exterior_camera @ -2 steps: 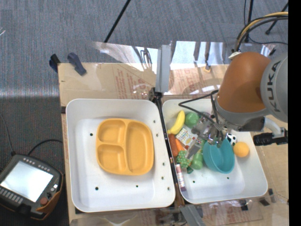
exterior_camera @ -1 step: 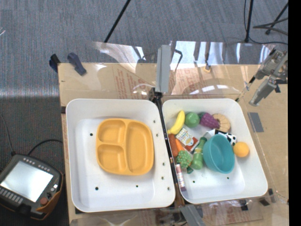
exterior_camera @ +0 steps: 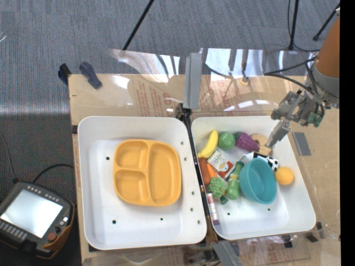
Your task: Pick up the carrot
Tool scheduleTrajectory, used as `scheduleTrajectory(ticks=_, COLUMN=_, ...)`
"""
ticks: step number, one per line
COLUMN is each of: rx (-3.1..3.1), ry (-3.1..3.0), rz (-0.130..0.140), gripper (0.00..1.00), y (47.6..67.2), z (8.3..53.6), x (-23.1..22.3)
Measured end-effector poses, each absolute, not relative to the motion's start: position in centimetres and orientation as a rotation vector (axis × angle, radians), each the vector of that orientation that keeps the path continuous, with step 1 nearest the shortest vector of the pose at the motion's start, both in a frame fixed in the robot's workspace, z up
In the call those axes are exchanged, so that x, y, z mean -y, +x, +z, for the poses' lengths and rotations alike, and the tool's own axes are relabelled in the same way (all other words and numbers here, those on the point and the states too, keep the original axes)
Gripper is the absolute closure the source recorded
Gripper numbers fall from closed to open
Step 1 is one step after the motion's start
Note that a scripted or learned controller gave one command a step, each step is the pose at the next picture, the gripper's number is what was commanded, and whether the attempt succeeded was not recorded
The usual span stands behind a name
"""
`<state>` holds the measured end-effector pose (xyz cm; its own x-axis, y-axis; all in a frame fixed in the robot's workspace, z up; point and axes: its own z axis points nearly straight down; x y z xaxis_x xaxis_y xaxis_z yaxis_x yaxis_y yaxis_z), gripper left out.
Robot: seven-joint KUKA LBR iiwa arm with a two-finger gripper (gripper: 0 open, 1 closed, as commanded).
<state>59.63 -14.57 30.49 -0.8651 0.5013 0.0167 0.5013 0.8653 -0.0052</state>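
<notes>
While the hand [exterior_camera: 275,136], its state impossible to tell, hovers over the right bin [exterior_camera: 299,215], the carrot [exterior_camera: 206,172] lies well left among toys; the far bin [exterior_camera: 94,148] holds a yellow tray [exterior_camera: 147,172].

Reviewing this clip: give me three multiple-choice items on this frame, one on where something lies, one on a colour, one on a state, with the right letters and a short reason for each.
1. Where does the carrot lie?
A. In the left bin, on the yellow tray
B. In the right bin, near its left wall
C. On the bench outside both bins

2. What colour is the bowl in the right bin?
A. Teal
B. Red
C. White

3. How does the gripper stand with respect to the carrot?
A. It holds the carrot above the bin
B. It presses the carrot onto the tray
C. It is apart from the carrot, over the right bin's far right part

Answers:
1 B, the orange carrot lies just below the banana, by the left wall.
2 A, the bowl is plainly teal.
3 C, the gripper is near the purple grapes, well right of the carrot.
</notes>
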Motion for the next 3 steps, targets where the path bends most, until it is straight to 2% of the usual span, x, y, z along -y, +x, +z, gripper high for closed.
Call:
scheduleTrajectory(ticks=1, rx=3.045, ry=-0.769, rz=0.0, gripper=0.0, y=61.4, z=28.0, x=20.7)
scheduleTrajectory(ticks=2, rx=3.059, ry=-0.723, rz=-0.001, gripper=0.0, y=63.9, z=27.1, x=20.7)
scheduleTrajectory(ticks=3, rx=3.055, ry=-0.768, rz=-0.001, gripper=0.0, y=63.9, z=30.8, x=20.9)
